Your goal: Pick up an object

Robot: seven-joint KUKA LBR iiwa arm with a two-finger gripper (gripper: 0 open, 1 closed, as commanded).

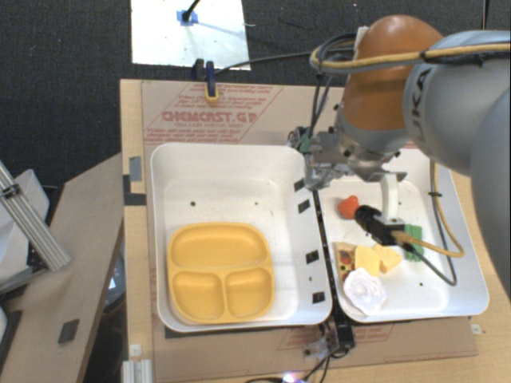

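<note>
A yellow divided plate [221, 271] lies in the left bin [172, 174] on the bench. Beside the wall between the bins, the end effector [321, 164] hangs over the right bin [471, 286]; spread or pressed together, one cannot tell. A red object [348, 207] lies just beside it, with a yellow piece [375, 258], white wad [364, 288] and green block [413, 238] nearby. Descending this close to the wall, it risks striking the rim or grasping nothing.

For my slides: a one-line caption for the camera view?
Arm reaches over the cluttered right bin; a yellow divided tray lies in the left bin.
</note>
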